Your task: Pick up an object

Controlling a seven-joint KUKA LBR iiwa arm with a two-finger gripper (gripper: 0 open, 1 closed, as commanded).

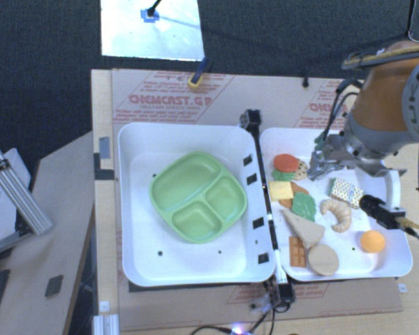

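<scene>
Fingers on the gripper (320,165) hang low over the far part of the right bin (403,258), but you cannot tell from this slanted view whether they are apart or together, since the dark metal blurs into one mass. Nothing is seen between them, so treat the hand as holding nothing.

Just left of the tips lies a red disc (287,162), with a speckled cookie (301,169) touching its right side. Those two are the nearest candidates, and you do best to choose one rather than straddle both. The disc looks flat and thin, so come down square on it and close across its width; a skewed approach will likely push it into the cookie or the divider.

Nearer you sit a yellow square (281,190), a green leaf (304,205) and an orange piece between them, all crowded and touching. Avoid that knot, where a pinch may catch two things or none. To the right, a patterned packet (345,190) and a shrimp (337,213) lie just apart and offer cleaner edges. The orange ball (372,241) stands well apart near the right wall, but it may roll out of a pinch.

The wedge (304,227), cracker (297,251) and round biscuit (322,259) fill the near corner. The left bin (136,257) holds a green tray (197,196); leave it alone.
</scene>
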